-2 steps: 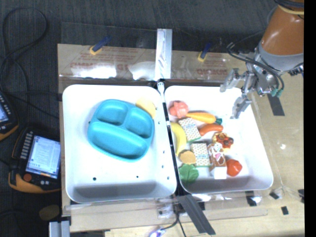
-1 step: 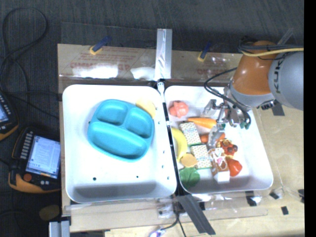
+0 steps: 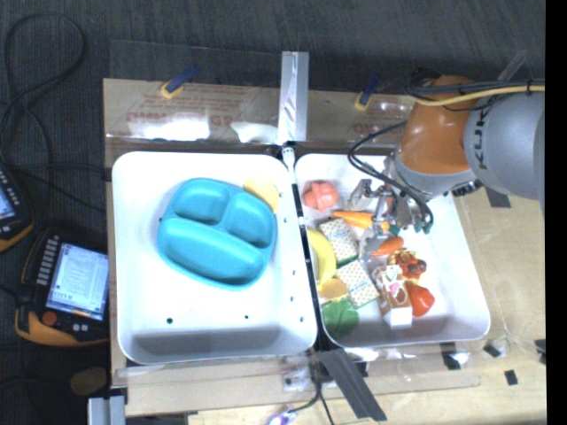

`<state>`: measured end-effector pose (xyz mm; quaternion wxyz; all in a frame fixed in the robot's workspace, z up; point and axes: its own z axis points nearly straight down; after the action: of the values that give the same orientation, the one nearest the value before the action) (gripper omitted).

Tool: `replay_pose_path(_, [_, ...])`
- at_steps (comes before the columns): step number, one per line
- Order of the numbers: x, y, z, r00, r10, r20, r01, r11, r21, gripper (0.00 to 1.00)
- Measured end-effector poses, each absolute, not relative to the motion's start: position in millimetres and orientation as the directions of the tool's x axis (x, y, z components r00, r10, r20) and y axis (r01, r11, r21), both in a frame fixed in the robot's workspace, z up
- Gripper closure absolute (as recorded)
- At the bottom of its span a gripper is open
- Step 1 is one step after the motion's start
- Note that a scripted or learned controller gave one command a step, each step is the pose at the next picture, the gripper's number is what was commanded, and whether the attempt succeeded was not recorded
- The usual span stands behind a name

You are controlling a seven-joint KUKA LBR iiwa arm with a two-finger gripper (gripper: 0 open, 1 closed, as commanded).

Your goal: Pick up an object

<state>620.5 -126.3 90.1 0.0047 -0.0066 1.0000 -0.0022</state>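
Two shallow white plastic bins with rounded corners sit side by side on the tabletop (image 3: 496, 237), a pale board.

The left bin (image 3: 142, 317) holds a glossy turquoise plastic tray (image 3: 217, 230) moulded into three smooth, rounded compartments; a small yellow wedge (image 3: 261, 189) lies against the tray's far right corner.

The right bin (image 3: 465, 299) holds a heap of small toy foods. These include a pink rounded lump (image 3: 320, 194) near the far wall, an orange tapered carrot (image 3: 353, 219), a curved yellow banana (image 3: 322, 253) along the left wall, checker-patterned square blocks (image 3: 338, 235), a green rounded piece (image 3: 338, 313) at the near left and a glossy red pepper-shaped piece (image 3: 422, 301) at the near right.

The grey arm with its smooth orange band (image 3: 434, 140) reaches in from the right. Its metal hand (image 3: 387, 215) hangs low over the heap, just beside the carrot. Whether its fingers are parted or closed cannot be told, and no object is seen between them.
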Motion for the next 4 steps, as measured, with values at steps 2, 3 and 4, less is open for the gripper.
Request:
replay_pose_path(2, [600.3,-132.4,99.9,-0.961,0.278,-0.010,0.278,0.961,-0.002,1.00])
replay_pose_path(3, [613.1,-81.1,199.2,-0.856,0.517,0.003,0.517,0.856,-0.003,1.00])
replay_pose_path(4, [587.7,-134.7,174.7,-0.733,0.680,0.004,0.680,0.733,-0.005,1.00])
